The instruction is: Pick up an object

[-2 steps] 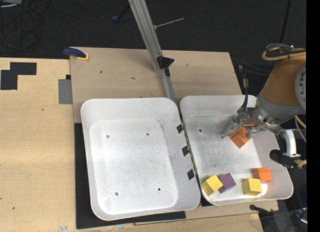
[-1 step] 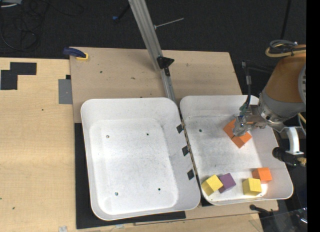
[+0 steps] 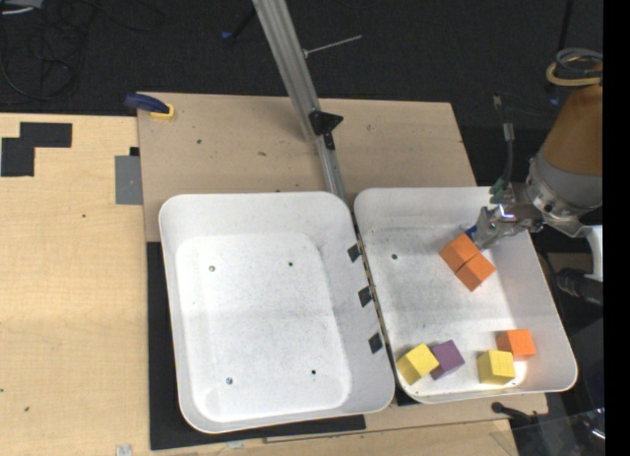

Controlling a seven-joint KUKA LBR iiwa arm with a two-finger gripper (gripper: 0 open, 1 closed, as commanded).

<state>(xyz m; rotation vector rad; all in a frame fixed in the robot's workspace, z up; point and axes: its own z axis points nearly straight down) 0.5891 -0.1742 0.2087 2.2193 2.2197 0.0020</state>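
Orange block (image 3: 468,260) sits tilted in the right bin (image 3: 551,346), upper middle, well apart from the yellow (image 3: 417,361), purple (image 3: 448,357), second yellow (image 3: 495,366) and small orange (image 3: 518,343) blocks along the near wall. My gripper (image 3: 489,229) hangs just at its upper right corner, seemingly touching. I'd square the wrist to the block's flat faces before descending. Finger spread: I cannot tell from here; nothing visibly held.

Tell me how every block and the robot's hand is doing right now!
orange block: tilted, in the right bin, beside the gripper.
yellow block: lying by the bin's front edge, touching the purple block.
second yellow block: lying next to the small orange block.
gripper: low over the right bin.
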